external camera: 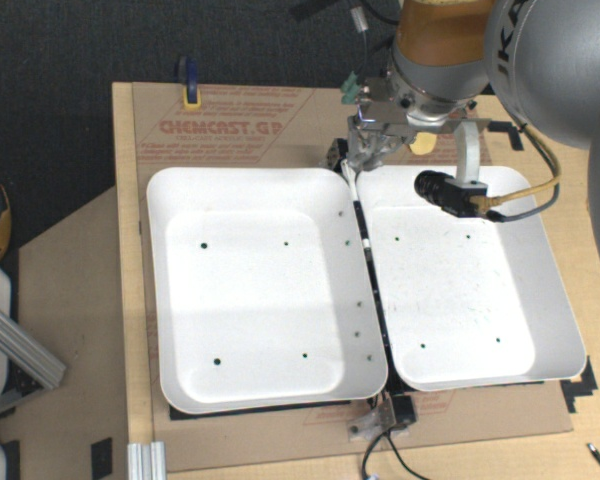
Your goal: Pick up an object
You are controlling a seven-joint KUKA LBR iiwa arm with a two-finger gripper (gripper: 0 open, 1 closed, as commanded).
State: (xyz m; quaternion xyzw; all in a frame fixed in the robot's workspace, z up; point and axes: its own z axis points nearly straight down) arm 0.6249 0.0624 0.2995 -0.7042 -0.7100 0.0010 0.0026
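Object for picking not discernible near right bin point(540, 268).
Gripper point(365, 153) above that bin's far left corner; finger state unclear.

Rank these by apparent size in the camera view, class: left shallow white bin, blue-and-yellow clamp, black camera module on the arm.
1. Left shallow white bin, by far the largest.
2. Black camera module on the arm; it sits nearer the camera, so its rank is unsure.
3. Blue-and-yellow clamp, slightly smaller.

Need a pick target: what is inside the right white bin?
The shallow right white bin shows bare floor with small dark dots; the grey arm covers its far edge.
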